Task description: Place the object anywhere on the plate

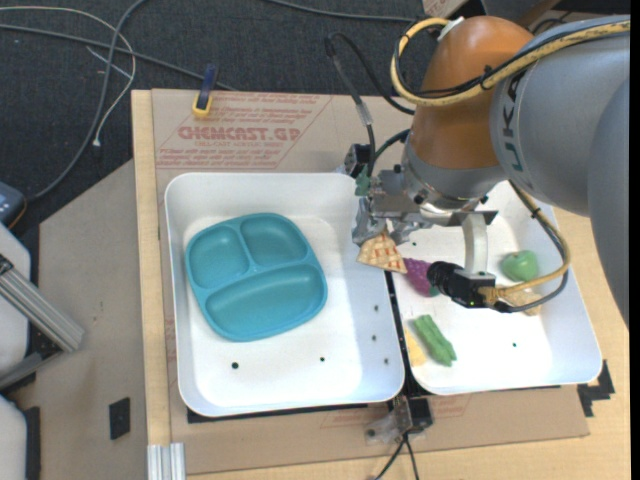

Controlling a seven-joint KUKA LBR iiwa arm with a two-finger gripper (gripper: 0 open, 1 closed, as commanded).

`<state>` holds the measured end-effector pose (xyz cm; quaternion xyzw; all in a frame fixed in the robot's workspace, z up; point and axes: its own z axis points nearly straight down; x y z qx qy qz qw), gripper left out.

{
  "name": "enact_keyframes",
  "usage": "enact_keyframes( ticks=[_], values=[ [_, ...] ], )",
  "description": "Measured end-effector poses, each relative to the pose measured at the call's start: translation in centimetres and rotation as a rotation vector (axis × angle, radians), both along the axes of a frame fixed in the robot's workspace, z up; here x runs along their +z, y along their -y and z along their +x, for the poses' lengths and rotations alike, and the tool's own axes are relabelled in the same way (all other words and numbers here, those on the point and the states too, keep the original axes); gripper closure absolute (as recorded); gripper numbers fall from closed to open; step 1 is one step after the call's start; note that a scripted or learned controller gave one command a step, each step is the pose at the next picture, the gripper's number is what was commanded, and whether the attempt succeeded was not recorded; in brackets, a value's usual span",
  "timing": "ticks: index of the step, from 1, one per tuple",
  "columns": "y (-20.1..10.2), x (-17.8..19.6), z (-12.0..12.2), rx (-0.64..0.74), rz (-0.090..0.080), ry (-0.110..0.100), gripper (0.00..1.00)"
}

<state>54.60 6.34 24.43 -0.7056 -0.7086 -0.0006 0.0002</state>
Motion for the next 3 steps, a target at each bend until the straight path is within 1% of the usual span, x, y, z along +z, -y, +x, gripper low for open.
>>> enact_keyframes(
  ticks=[1,2,3],
  values=[
    [-5.0,-2.0,2.1,-0.002,-0.001,0.001,1.0],
    [-6.9,-1.4,1.6,-0.003,0.0,0.0,1.0],
    [-7.0,-1.4,1.6,-0.002,-0.001,-0.001,0.0]
  ],
)
